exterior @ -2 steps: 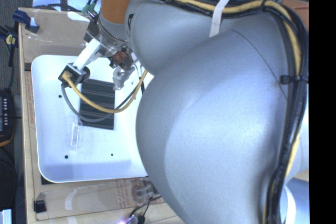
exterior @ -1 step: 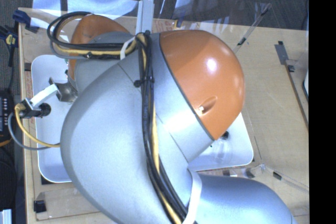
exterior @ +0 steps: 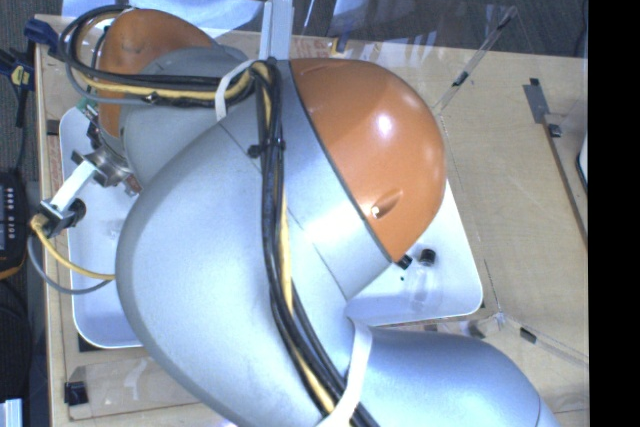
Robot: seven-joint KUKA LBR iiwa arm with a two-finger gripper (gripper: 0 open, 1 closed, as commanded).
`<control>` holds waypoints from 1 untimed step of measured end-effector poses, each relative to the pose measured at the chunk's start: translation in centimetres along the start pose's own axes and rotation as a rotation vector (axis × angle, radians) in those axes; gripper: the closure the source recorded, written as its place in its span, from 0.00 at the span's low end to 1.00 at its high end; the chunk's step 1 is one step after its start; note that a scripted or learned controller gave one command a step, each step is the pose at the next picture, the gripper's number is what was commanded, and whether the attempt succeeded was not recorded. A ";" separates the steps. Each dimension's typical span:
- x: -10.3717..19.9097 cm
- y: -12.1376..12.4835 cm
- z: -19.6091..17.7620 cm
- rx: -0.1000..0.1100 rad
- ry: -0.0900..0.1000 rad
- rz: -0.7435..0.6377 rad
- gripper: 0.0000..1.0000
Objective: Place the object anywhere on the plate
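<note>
The grey arm [exterior: 250,245] covers both bins [exterior: 455,280] — claw state, object and plate position I cannot tell — wrist reaches left.

Arm [exterior: 200,245] smooth grey metal (orange band [exterior: 380,155] glossy); bin [exterior: 450,285] white plastic.

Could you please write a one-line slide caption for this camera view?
Grey KUKA arm with orange band and black cable bundle stretches across two shallow white bins.

arm [exterior: 250,245] hides bins [exterior: 450,265], jaws unseen
</note>
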State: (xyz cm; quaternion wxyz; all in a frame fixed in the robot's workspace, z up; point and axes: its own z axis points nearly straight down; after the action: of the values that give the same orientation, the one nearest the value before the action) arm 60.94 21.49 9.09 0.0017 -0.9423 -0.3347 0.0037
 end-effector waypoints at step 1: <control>-6.0 2.5 -8.0 0.001 0.002 0.016 0.00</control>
State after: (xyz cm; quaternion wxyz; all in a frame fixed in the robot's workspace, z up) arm 57.95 15.80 17.10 0.0025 -0.9450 -0.3271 0.0032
